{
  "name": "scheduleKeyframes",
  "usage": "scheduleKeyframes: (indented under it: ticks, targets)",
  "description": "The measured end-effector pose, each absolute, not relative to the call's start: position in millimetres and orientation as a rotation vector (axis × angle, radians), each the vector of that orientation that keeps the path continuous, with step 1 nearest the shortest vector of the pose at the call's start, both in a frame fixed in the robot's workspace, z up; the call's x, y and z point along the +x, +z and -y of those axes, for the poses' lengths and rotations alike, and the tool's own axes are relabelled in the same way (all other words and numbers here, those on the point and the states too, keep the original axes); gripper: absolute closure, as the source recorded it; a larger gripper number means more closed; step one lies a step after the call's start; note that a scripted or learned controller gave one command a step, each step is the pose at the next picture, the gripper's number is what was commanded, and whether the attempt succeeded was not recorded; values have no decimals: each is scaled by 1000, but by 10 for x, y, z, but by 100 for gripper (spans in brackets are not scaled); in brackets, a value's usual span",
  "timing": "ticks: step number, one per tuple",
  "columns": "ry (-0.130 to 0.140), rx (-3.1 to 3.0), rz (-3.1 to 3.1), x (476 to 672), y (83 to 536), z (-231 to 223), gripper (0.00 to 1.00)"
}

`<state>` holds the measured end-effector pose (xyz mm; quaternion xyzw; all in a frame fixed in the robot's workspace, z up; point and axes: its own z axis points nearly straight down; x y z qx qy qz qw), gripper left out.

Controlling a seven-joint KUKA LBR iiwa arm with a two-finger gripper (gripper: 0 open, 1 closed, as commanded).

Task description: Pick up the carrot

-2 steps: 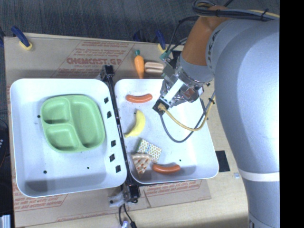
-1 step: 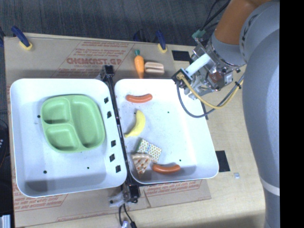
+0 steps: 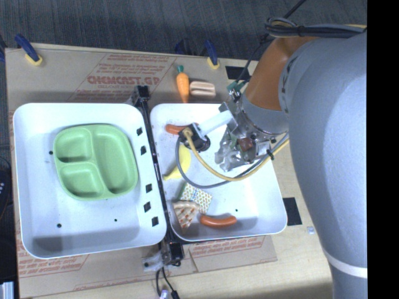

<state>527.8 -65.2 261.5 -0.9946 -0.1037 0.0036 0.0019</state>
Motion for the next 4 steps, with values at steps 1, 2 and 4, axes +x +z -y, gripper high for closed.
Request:
scheduleKeyframes:
  ticks: [1,2,4]
  targets:
    - [2,-3123,338,5428,3988,557,100]
    - [10,-3108,432,4806,3016,428,100]
    - [7,-3114,396,4760,3753,1234,100]
